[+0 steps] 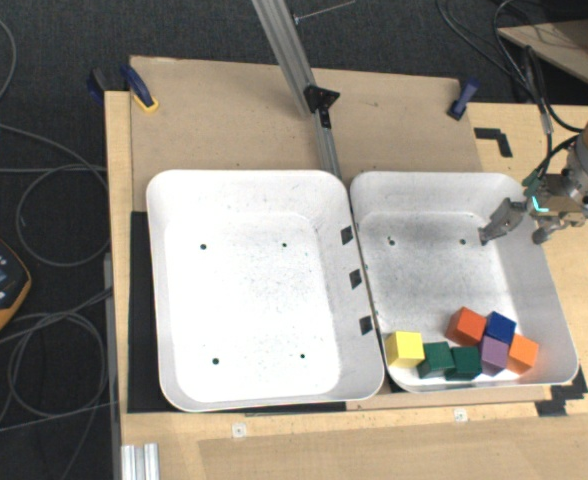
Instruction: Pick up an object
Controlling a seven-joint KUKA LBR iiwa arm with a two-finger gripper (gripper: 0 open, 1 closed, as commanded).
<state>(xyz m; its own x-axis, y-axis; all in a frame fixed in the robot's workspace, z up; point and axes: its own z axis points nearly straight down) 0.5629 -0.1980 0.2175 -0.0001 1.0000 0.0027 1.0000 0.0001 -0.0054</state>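
Note:
Several small blocks lie clustered at the near end of the right bin: a yellow block, two green blocks, an orange-red block, a blue block, a purple block and an orange block. My gripper hangs over the far right edge of that bin, well above and behind the blocks. Its two grey fingers are spread apart with nothing between them.
The left bin sits beside the right one, joined by small black clips along the shared rim. A slanted metal pole rises from behind the bins. Cables lie on the dark floor to the left and upper right.

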